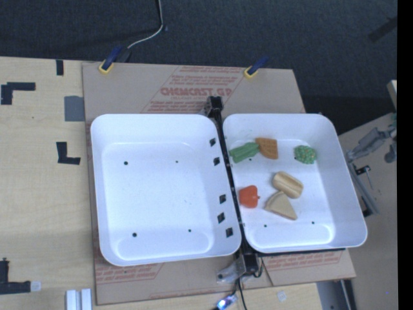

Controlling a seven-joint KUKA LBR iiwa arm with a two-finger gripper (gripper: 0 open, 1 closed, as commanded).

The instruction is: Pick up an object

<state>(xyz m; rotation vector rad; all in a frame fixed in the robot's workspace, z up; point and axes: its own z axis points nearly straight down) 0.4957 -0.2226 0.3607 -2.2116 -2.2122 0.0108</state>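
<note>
The right bin [344,206] holds several small toy foods. A long green piece [244,152] lies near the divider at the back, touching an orange-brown piece [267,148]. A knobbly green lump [305,154] sits apart at the back right. In the middle lies a tan roll [288,184]. Just in front of it rests a tan wedge [281,206]. A red-orange piece [249,196] sits left of the wedge, close to the divider.
The left bin [155,250] adjoins the right one along a black-clipped seam [223,192]. Both stand on a brown cardboard sheet [193,89]. Grey metal hardware [373,142] stands just past the right bin's rim. A cable [155,18] trails at the back.
</note>
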